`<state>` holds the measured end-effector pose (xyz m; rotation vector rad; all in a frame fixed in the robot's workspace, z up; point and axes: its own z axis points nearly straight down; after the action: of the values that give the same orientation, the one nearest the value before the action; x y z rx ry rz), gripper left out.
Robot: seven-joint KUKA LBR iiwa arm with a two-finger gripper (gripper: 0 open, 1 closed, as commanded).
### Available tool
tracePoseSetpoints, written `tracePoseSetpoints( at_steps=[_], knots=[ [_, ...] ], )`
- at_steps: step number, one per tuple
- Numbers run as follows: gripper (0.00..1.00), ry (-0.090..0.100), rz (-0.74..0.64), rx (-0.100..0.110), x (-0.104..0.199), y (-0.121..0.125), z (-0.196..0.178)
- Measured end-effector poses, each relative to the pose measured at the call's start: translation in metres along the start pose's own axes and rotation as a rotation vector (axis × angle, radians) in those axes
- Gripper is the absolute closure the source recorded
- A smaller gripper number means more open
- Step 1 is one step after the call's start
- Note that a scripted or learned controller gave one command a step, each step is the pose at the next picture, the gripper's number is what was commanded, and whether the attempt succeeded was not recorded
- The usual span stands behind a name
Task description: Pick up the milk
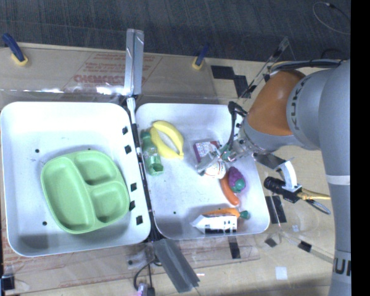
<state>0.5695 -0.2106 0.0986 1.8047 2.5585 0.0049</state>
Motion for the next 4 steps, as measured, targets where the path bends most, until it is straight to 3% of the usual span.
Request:
tracePoseSetpoints(
  at_steps=[1, 2, 3, 4],
  knots=[
    [1.00, -0.003, -0.005, -0.002, -0.001, 0.001, -0.011],
    [1.00, 0.007, -0.464, 0.007, 0.024, -0.015, -0.112],
    [1.00, 0.009, -0.192, 0.011, 0.004, -0.013, -0.070],
    [0.00, 0.009, -0.192, 0.011, 0.004, -0.012, -0.070]
  ],
)
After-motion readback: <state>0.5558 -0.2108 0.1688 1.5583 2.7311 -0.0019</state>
